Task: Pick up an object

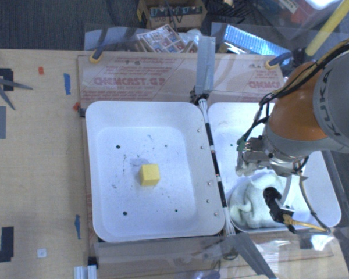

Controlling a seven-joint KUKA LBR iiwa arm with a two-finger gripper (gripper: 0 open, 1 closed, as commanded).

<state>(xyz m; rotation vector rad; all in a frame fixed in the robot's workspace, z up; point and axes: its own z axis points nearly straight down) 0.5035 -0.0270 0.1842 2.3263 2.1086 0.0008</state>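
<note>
Clock directions take 12 o'clock as the far edge of the view.

1. Left bin (99,127): one yellow cube (150,175) sits flat on the floor near the centre, slightly toward 6 o'clock. It stands well apart from every wall. Small dark specks are scattered on the floor around it.

2. Right bin (230,118): a white crumpled wad (247,205), soft-looking, lies in the 7 o'clock corner. It is against the near wall and close to the wall shared with the left bin. The arm covers its 3 o'clock side.

3. Arm (302,115): it enters from 2 o'clock and hangs over the right bin, orange band uppermost.

4. Gripper (251,166): it is positioned over the 9 o'clock half of the right bin, at the 12 o'clock edge of the wad. Whether it touches the wad cannot be told. Whether it is open or closed cannot be told, as the wrist hides it. Nothing is seen held in it.

5. Cube in relation to gripper: well apart, at the gripper's 9 o'clock, with the shared bin walls between them.

6. Surroundings: the bins rest on a pale bench (35,156). A board (139,77) with red print lies at their 12 o'clock. Two blue marks (67,84) sit on the bench at 9 o'clock of the left bin.
</note>
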